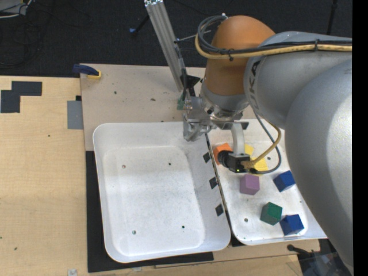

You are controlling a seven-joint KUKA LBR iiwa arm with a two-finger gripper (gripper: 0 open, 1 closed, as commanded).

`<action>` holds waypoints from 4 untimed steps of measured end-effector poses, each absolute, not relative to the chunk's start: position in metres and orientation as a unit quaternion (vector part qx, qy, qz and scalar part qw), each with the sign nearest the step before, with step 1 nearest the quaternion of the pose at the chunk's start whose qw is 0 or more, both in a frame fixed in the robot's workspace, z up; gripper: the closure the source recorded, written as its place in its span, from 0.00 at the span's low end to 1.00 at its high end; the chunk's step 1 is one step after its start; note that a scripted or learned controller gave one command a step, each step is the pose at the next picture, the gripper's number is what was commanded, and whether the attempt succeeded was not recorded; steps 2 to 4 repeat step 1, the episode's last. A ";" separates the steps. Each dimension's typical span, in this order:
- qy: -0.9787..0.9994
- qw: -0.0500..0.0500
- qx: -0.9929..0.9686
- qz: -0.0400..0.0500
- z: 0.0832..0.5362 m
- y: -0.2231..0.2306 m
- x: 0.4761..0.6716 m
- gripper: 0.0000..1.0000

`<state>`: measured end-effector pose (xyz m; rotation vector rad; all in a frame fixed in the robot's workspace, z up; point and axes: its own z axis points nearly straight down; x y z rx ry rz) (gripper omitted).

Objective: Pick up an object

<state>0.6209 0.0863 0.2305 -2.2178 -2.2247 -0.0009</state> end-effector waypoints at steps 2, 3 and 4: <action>-0.710 0.001 -0.705 0.002 0.229 0.086 0.620 0.00; -0.710 0.001 -0.705 0.002 0.229 0.086 0.620 0.00; -0.710 0.001 -0.705 0.002 0.229 0.086 0.620 0.00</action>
